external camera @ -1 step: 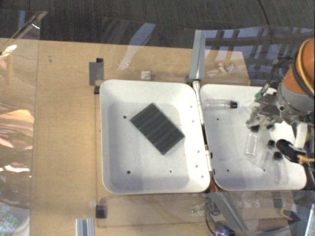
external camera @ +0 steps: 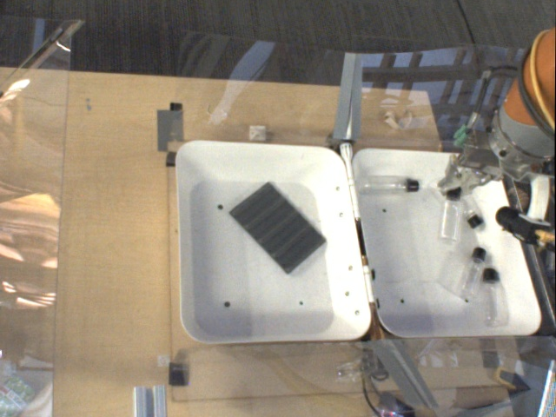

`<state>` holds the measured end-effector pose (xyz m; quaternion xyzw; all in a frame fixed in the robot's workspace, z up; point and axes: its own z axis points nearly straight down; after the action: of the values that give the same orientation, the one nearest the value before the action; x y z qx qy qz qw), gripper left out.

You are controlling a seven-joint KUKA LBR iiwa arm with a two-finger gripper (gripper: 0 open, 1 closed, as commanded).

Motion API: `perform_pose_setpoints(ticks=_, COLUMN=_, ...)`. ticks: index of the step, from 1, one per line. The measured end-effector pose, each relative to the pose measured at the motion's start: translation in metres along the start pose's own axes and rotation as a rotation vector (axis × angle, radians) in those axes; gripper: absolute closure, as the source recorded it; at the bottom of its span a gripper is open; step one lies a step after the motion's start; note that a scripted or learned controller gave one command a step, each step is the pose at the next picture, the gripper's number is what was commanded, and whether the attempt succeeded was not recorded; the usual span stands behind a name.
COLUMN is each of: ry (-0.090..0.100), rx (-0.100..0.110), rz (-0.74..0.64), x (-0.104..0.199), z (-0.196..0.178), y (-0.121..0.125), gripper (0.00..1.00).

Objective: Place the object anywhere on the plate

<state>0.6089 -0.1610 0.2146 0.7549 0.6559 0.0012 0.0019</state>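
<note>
A dark grey ribbed plate [external camera: 278, 227] lies flat and turned at an angle in the left bin [external camera: 200, 311]. Several clear vials with black caps lie in the right bin [external camera: 408, 315]: one [external camera: 387, 183] near the back left, one [external camera: 449, 218] just below the gripper, and others [external camera: 469, 276] toward the right side. My gripper [external camera: 455, 179] hangs over the back right part of the right bin, just above the black cap of the nearest vial. I see nothing clearly held in it.
The two white bins sit side by side on a wooden bench, joined by a grey divider bar [external camera: 348, 102]. A small block [external camera: 256, 132] lies behind the left bin. Black brackets [external camera: 173, 127] stand at the bench's left.
</note>
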Motion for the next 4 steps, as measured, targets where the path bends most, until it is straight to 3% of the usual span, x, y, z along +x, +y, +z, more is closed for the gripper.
perform_pose_setpoints(ticks=1, ry=-0.001, rx=0.001, rz=0.158, x=-0.003, z=-0.042, y=0.024, gripper=1.00)
perform_pose_setpoints(ticks=2, ry=-0.001, rx=0.001, rz=0.117, x=-0.005, z=-0.070, y=0.062, gripper=1.00)
perform_pose_setpoints(ticks=3, ry=0.000, rx=0.001, rz=0.387, x=0.029, z=-0.127, y=0.058, gripper=1.00)
perform_pose_setpoints(ticks=4, ry=0.000, rx=0.001, rz=0.372, x=0.042, z=-0.115, y=0.056, gripper=1.00)
